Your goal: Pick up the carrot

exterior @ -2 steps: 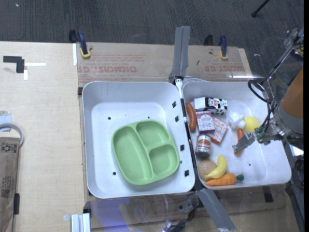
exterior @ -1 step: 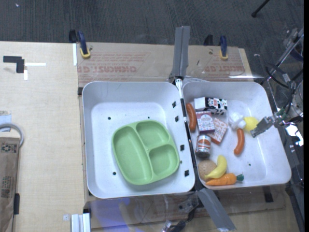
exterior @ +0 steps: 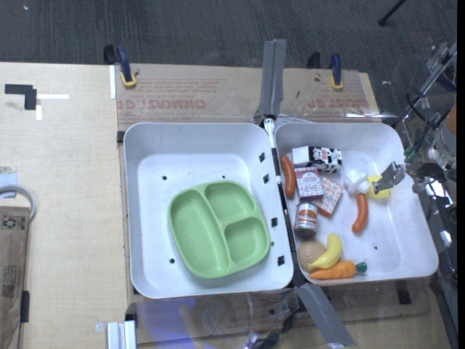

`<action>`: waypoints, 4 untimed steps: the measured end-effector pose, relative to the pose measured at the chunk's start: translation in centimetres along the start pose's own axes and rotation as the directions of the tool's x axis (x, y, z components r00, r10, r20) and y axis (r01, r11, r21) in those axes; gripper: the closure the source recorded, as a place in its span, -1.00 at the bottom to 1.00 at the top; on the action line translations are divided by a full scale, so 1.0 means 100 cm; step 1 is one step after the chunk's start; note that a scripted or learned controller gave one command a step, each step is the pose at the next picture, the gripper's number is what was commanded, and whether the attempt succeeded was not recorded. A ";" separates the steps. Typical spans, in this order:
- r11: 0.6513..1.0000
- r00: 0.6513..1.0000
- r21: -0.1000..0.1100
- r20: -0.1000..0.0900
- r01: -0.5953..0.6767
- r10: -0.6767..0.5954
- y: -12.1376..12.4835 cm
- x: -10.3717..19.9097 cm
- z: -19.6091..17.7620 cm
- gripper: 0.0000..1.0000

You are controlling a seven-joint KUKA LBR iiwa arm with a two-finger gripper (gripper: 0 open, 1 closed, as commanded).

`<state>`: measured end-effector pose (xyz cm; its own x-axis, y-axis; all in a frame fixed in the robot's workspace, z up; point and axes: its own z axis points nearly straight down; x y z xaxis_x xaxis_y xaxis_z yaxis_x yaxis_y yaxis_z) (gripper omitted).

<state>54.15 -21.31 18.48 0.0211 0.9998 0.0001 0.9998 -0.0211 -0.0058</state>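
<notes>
- Two white bins sit side by side on the bench: the left bin point(exterior: 138, 217) bears a green divided plate point(exterior: 220, 228), and the right bin point(exterior: 407, 257) bears a scatter of toy food.
- The carrot point(exterior: 336, 270) lies along the near edge of the right bin, orange body pointing left, green tip to the right.
- A yellow banana point(exterior: 328, 252) rests just above the carrot, touching it, with a round tan bun point(exterior: 311, 251) at its left.
- Further back in that bin: a small jar with a red label point(exterior: 306, 219), a red and white box point(exterior: 309, 183), a black and white carton point(exterior: 325, 156), and a sausage point(exterior: 288, 176) by the left wall.
- A second sausage point(exterior: 360, 213) lies toward the right, apart from the carrot.
- The gripper point(exterior: 390, 176) hangs over the far right part of the right bin, well apart from the carrot, beside a small yellow item point(exterior: 379, 187). Whether it is clenched or released cannot be told.
</notes>
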 end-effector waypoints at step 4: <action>0.971 0.971 -0.001 0.002 0.237 -0.237 -0.047 0.131 -0.077 1.00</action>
<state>49.74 -8.14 26.18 -0.2168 0.9762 -0.0008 0.9762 0.2168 -0.0043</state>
